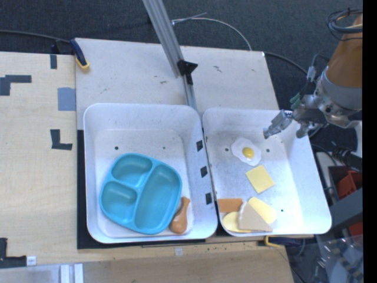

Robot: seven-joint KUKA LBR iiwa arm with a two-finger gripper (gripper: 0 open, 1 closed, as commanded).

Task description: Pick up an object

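Gripper [287, 124] sits at the upper right of my view, over the top right part of the right bin [306, 175], at the end of the grey arm [344, 93] with its orange band. I see two dark fingers [274, 127] spread apart with nothing between them, so it is open and holding nothing.

Two white bins lie side by side on the bench [135, 69]. Inside the right bin, a fried egg [246, 151] lies near the top middle, just left of and below the gripper but apart from it. Below the egg is a flat yellow cheese square [260, 178], lying at a tilt. Along the bottom edge of that bin I see an orange block [229, 205] on the left, and beside it a pale wedge [256, 214] resting over a yellow round piece [231, 221]. I cannot tell what those last pieces are meant to be.

Inside the left bin [100, 122], a blue divided plate [140, 191] with three compartments fills the lower part. A brown drumstick [181, 215] lies just beside the plate's lower right edge, touching or nearly touching it.

A metal rail [162, 25] runs from the top of my view down to the gap between the bins. A yellow and blue clamp [79, 54] rests at the bench's top left corner.
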